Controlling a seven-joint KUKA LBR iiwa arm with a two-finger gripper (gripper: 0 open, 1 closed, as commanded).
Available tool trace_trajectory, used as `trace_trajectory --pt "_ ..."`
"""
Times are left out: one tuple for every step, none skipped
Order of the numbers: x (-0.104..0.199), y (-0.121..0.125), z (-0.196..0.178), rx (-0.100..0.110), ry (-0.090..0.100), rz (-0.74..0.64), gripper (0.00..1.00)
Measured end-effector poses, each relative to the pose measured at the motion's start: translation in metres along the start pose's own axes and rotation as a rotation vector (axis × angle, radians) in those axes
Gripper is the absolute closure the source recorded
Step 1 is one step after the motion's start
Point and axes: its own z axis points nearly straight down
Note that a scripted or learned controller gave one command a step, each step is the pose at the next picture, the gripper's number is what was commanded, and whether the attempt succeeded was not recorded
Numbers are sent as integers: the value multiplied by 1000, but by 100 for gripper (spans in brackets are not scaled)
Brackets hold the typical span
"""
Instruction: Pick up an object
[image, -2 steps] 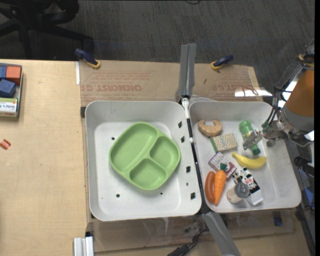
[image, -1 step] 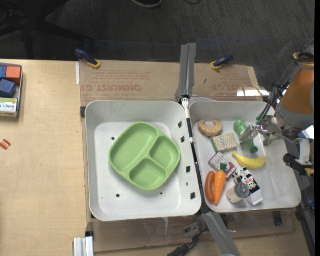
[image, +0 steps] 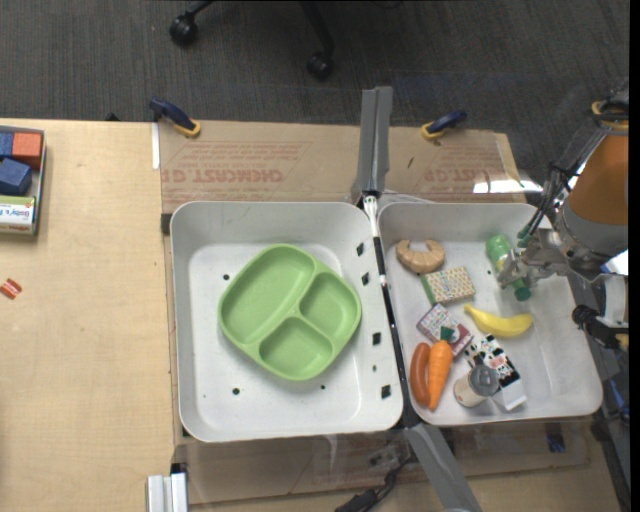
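The tool (image: 517, 270) sits low in the upper right part of the right-hand shallow white bin (image: 570, 400); whether it is apart or together cannot be told from this angle. A small green object (image: 498, 247), possibly a toy vegetable, lies just beside it on its left. The curved yellow plastic banana (image: 499, 321) lies near, just below the tool.

The brown cardboard sheet (image: 260, 165) behind the bins carries red printing that reads "CHEMCAST GP", upside down.

The same bin also holds a tan bagel-shaped toy (image: 420, 255), a speckled beige card (image: 448, 285), an orange plastic carrot (image: 437, 371) and a patterned black-and-white box (image: 497, 366). The left-hand shallow white bin (image: 195, 330) holds a light green three-compartment plate (image: 290, 311).
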Motion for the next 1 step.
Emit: trace_trajectory --pt "74 1 -109 3 -6 -134 100"
